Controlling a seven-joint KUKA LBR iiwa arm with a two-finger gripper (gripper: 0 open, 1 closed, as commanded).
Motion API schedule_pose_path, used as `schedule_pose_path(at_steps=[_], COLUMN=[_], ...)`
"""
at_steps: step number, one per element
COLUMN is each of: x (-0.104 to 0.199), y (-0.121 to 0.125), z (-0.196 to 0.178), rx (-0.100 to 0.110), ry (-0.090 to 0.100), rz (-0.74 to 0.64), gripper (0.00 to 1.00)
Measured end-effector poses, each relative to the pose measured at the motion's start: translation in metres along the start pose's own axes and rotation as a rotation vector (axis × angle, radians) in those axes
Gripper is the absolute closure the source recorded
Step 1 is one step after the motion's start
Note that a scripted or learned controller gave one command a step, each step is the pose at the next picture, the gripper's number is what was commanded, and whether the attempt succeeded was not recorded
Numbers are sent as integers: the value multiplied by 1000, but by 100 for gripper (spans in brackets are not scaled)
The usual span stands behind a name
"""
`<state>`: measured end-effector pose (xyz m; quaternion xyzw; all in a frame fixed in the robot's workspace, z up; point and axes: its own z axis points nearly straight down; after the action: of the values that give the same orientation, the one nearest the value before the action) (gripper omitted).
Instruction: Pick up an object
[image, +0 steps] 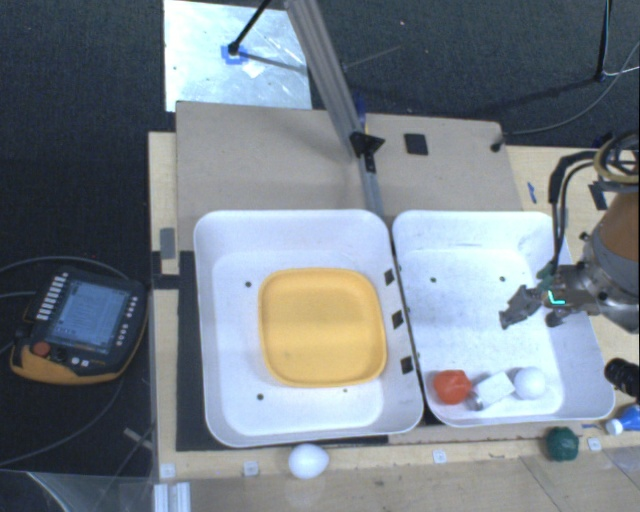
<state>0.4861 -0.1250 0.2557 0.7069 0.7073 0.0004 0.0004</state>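
hovering: tool (532, 308) (fingers spread, empty) | red ball (450, 386) lower-left, apart | right bin (470, 250)

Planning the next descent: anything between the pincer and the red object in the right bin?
Nothing visible. The pincer hangs over bare floor of the right bin; the red object lies nearer the front wall, with a white block touching its right side.

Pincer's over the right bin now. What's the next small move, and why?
Probably shift toward the bin's near edge and descend: the pincer sits over bare floor, while the red object, white block and white ball cluster there.
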Motion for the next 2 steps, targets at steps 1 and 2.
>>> schedule_pose_path(at_steps=[1,2], x=[0,-5], y=[0,7], z=[0,57], rx=[0,5], ry=[0,1], rz=[0,1], gripper=[0,0])
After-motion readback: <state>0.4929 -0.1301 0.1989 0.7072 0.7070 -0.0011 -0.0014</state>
